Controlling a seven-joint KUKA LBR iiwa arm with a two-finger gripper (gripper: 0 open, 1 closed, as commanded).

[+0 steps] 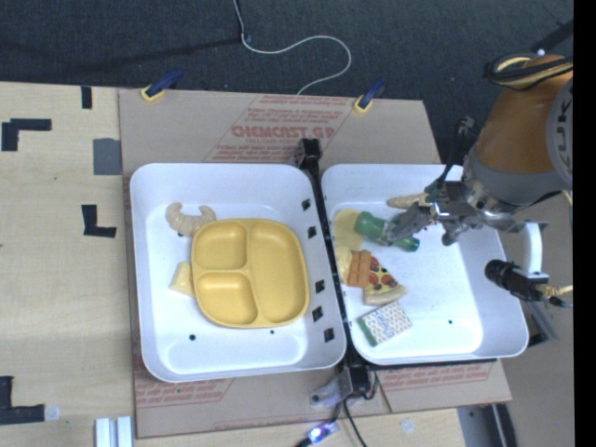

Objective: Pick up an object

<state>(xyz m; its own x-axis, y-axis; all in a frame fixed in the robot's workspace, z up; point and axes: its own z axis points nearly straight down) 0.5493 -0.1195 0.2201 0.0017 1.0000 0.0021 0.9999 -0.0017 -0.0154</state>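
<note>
Gripper hovers low in the right bin, fingers spread and holding nothing, beside the green toy, so picking remains undone.

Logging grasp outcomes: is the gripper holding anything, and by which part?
Cannot be told. The gripper sits over the green toy in the right bin; no hold is visible.

A light wooden desk fills the lower left, marked with black tape pieces in angular shapes and a grey patch. A brown cardboard sheet printed with red lettering lies on it, pinned at its far edge by two blue-and-yellow clamps. Beyond the desk lies dark blue-grey carpet, crossed by a thin white cable that loops across it.
</note>
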